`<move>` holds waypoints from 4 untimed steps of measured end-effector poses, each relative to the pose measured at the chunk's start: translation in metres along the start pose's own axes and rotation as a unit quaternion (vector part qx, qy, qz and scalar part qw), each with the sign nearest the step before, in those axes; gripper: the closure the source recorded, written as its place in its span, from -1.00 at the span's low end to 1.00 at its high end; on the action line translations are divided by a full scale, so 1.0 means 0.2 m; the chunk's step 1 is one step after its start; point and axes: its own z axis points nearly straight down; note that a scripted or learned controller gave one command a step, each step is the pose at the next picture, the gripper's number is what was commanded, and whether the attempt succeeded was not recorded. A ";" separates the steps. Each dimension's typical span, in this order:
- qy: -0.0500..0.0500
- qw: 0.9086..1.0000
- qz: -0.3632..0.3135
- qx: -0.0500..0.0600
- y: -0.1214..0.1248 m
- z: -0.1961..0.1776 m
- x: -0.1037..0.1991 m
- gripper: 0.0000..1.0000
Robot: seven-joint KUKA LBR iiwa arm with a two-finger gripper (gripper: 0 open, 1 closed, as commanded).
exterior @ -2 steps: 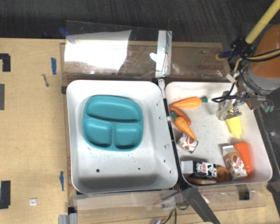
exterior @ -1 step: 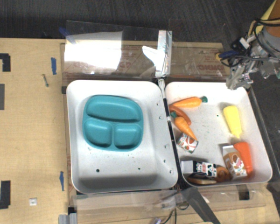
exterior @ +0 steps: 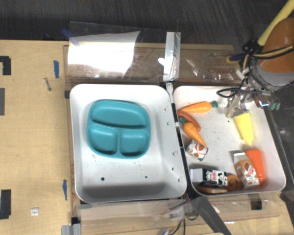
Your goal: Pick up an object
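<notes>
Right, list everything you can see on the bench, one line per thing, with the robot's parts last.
Left bin: one, white, left side of the bench.
Right bin: one, white, right side.
Divided plate: one, teal, in the left bin.
Carrots: two, orange, top left of the right bin.
Small carton: one, white and red, below the carrots.
Yellow piece: one, yellow, upper right bin.
Orange package: one, orange and brown, lower right of the right bin.
Flat box: one, black and white, bottom edge.
Arm: one, grey and orange, reaching in from the right.
Gripper: one, metallic, above the right bin.
</notes>
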 end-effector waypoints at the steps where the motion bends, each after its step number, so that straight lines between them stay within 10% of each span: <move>1: -0.016 0.999 -0.047 0.008 0.15 -0.72 -0.05 1.00; 2: -0.010 0.996 -0.092 0.006 0.01 -0.93 -0.02 1.00; 3: 0.000 0.988 -0.153 0.000 0.01 -0.06 0.06 1.00; 4: -0.013 0.995 -0.095 0.007 -0.02 -0.81 -0.02 1.00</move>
